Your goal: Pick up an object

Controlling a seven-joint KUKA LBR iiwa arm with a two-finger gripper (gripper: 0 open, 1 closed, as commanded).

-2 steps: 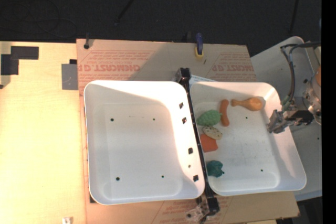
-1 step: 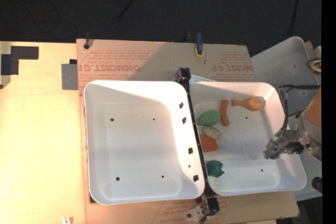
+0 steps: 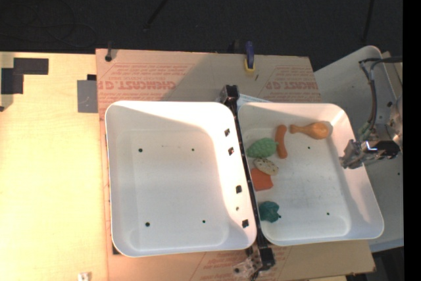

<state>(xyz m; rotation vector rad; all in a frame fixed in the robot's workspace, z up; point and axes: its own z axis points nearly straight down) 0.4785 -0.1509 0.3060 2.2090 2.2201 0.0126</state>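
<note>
Dark floor with trailing cables lay behind a pale wooden bench (image 3: 46,168) topped by a sheet of printed brown cardboard (image 3: 197,79).

Largest items: two shallow white plastic bins side by side. Left bin (image 3: 171,233) bare-floored. Right bin (image 3: 342,224) held all the small objects, clustered against its left wall, near the divider.

Arm: grey, entering from the right, its two-finger gripper (image 3: 348,160) over the right bin's right rim. Nothing seen between the fingers. Too small and dark to tell whether they stood spread or closed.

Objects, by size:
- tan drumstick-shaped toy (image 3: 312,130), upper part of bin, long axis roughly left-right, fat end toward the arm. Nearest to the gripper.
- green leafy lump (image 3: 262,147), near the left wall.
- slim orange-red sausage-shaped piece (image 3: 281,141), long axis up-down, just right of the green lump.
- red-orange flat piece (image 3: 262,179) with a pale speckled piece (image 3: 266,165) just above it.
- small teal lump (image 3: 269,210), lowest, apart from the rest.

Judgement: everything lay left of the gripper across open bin floor. Drumstick, up and left, was the shortest reach. Nothing lifted yet.
</note>
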